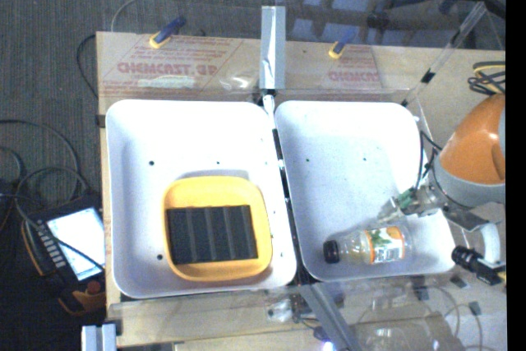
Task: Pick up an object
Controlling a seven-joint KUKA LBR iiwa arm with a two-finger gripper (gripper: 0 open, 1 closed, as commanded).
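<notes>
Right now: approach step, nothing grasped yet by the look of it. Arm (477,156) in from the right over the right bin (353,136), orange band up top, grey wrist below. Tool (404,204) low at the bin's right wall, just above and right of the bottle (367,247); glare and small size there, so can't tell how far open or whether touching anything. Nothing visibly between its tips, so not counted as holding. Bottle lying on its side at the near edge of the right bin, dark cap pointing left toward the divider, label facing up, clear body with orange-ish contents. Likely target, being the nearest thing to the tool. Left bin (140,144) carrying a yellow tray (218,233) with dark slats, flat, toward the near side, well apart from the tool. Counter (189,66) behind both bins with printed card and two clips (167,30), not relevant. Phone (74,238) on the floor at far left, ignore. Judged progress: early, pick not done. Next move probably calls for coming down and slightly left to centre over the bottle's body, closing across the narrow width rather than along its length, then lifting straight up. Risks, as a guess: round smooth body rolling or squirting out when pinched, bottle close to the near wall leaving little room for one tip, grip near the cap end tipping on lift.
</notes>
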